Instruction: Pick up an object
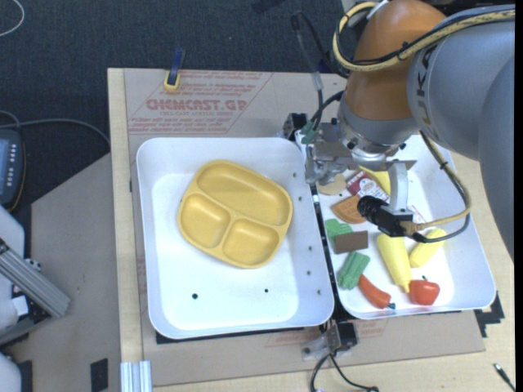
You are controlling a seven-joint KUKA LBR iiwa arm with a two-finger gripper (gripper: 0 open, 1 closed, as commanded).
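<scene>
My gripper (327, 172) hangs over the back left corner of the right bin (470, 256), under the orange wrist band. Just below it lie a tan round piece (331, 189) and an orange wedge (346, 211). A brown block (351, 240) and a green pod (353, 269) lie further forward, with a small green piece (336, 227) beside the block. A yellow corn cob (395, 260), a lemon (426, 249), a red pepper (423, 291) and an orange carrot (374, 292) fill the bin's front. The arm hides the bin's back part.
The left bin (163, 243) holds a yellow divided plate (235, 213). A black part with a yellow cable (384, 216) hangs off the arm over the toys. The bins stand on a cardboard sheet (196, 100) with dark floor beyond it.
</scene>
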